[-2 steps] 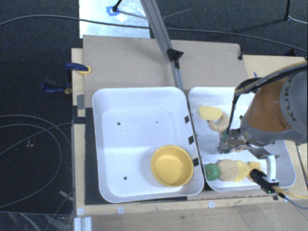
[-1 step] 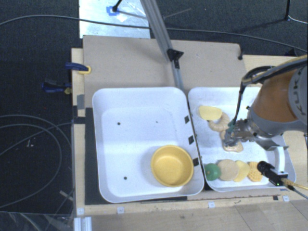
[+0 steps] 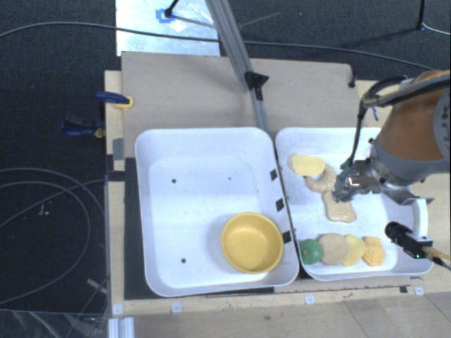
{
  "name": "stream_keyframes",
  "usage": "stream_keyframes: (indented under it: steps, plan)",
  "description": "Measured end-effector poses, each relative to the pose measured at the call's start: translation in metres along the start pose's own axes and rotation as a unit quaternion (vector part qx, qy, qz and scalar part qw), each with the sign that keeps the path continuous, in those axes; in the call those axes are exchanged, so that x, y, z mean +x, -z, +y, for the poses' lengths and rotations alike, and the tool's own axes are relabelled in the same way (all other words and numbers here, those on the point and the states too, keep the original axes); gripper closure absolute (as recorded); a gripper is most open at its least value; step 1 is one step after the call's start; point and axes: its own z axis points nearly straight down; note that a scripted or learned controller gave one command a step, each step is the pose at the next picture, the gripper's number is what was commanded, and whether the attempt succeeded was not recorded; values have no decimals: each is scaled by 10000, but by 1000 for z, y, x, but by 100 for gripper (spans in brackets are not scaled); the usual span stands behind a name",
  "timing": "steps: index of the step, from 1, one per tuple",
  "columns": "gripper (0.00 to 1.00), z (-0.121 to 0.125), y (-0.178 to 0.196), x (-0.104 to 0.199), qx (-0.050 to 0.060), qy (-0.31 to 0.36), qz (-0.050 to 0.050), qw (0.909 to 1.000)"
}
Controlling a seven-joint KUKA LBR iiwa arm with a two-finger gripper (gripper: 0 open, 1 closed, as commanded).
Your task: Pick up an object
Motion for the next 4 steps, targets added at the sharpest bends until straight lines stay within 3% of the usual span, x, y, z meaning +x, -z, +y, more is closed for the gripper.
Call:
stream_keyframes:
  steps: [1, 4]
  plan:
    - [100, 2, 18, 0, 15, -2, 2, 10000]
    - [100, -21, 27, 157, 31, 31, 16, 10000]
